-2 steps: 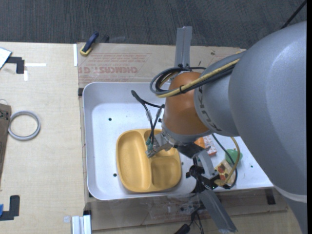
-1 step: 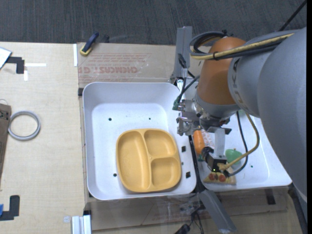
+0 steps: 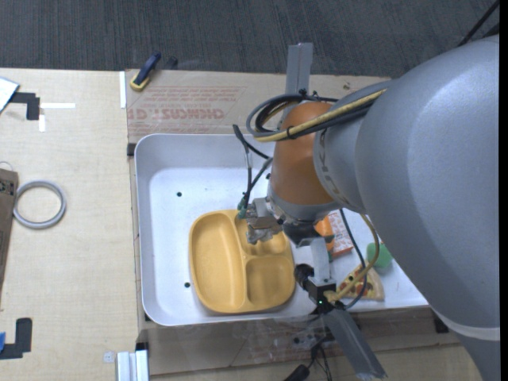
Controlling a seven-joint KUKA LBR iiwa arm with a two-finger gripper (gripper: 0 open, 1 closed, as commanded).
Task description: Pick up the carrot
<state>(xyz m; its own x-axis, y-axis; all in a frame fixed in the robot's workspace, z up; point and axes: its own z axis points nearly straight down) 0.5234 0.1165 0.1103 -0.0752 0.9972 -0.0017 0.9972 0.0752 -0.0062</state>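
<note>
Carrot (image 3: pixel 323 227) at 3 o'clock in white bin (image 3: pixel 159 213), mostly hidden under arm, just beside yellow tray (image 3: pixel 226 264). Pincer (image 3: pixel 258 230) low over tray rim — fingers' state unclear. Should shift toward 3 o'clock, descend straight — avoid tray edge.

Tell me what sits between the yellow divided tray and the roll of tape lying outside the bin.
In the camera view, between the yellow tray and the tape roll lie bare bin floor, the white bin's left wall, then bare bench.
</note>
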